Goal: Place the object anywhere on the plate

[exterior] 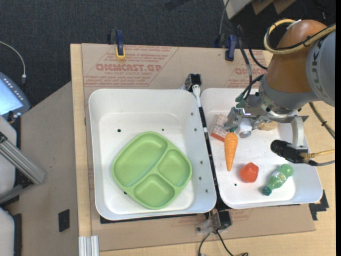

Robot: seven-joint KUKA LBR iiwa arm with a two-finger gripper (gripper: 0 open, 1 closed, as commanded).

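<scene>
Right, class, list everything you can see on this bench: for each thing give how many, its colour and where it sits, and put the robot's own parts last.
Bins: two, white, side by side on the bench.
Plate: one, light green, three compartments, in the left bin.
Carrot: one, orange, in the right bin near its left wall.
Red object: one, small, in the right bin, below and right of the carrot.
Bottle: one, green, lying in the right bin's lower right.
Packet: one, white and red, just above the carrot.
Clamps: two, blue, at the board's far edge.
Arm: one, grey and orange, reaching in from the right.
Gripper: one, over the right bin, above the carrot.
</scene>
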